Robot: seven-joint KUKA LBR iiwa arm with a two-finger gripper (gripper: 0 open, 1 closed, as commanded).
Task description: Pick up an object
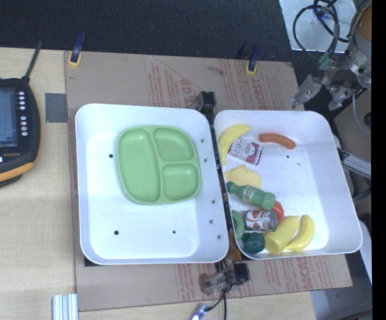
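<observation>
— How far along are you with the pick?

— I judge that nothing is lifted yet. My gripper (323, 91) hangs at the upper right of the frame, just beyond the far right corner of the right bin (326, 179), with nothing between its fingers. Whether it is released or clenched I cannot tell; it is too small and cluttered there.

— And the things to choose from?

— All lie in the right bin, mostly along its left side. A banana (233, 137) and a small red packet (245, 151) sit toward the top, with a sausage (277, 139) apart to their right. Lower down come a green bottle (251, 195), a can (258, 221) and two yellow pieces (293, 233) crowded together at the bottom.

— The left bin?

— It holds a green divided plate (158, 164).

— What remains?

— Everything, I reckon: reaching over the bin, coming down, closing on one thing and raising it. The sausage looks the least crowded.
</observation>
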